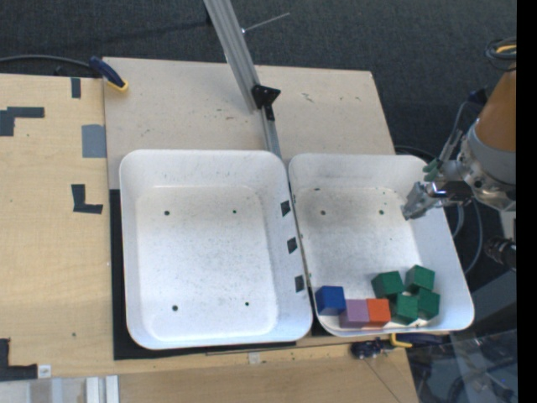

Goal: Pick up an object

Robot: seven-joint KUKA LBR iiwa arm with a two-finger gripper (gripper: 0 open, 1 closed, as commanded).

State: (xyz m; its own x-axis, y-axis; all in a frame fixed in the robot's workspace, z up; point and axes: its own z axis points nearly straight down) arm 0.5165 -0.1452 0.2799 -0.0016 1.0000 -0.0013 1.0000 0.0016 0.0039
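Two shallow white bins sit side by side on the pale wooden surface (193,112). The left bin (205,246) has only dark specks and four small holes on its floor. The right bin (369,242) holds all the objects, which are bunched in its near right corner: a blue block (331,299) at the left end of the cluster, a purple block (357,311) just beside it, an orange block (378,311) touching the purple one, and a knot of green blocks (409,294) packed together to the right, against the bin's rim. A small pale piece shows among the green ones, too small to identify.

The gripper (417,200) hangs over the far right part of the right bin, near its right wall and well apart from the cluster. Whether it is wide or narrow cannot be told from this angle; nothing is visible in its grasp. The arm's orange band and grey wrist (495,145) enter from the right edge, with cables trailing beside them.

The bare bin floor lies between the gripper and the blocks. The green blocks crowd one another and sit tight against the wall, while the blue block has open floor on its left and far sides.

A slanted metal rail (235,44) crosses the surface behind the bins, ending at a black clamp (265,96). A blue and yellow tool (109,72) lies at the far left corner.
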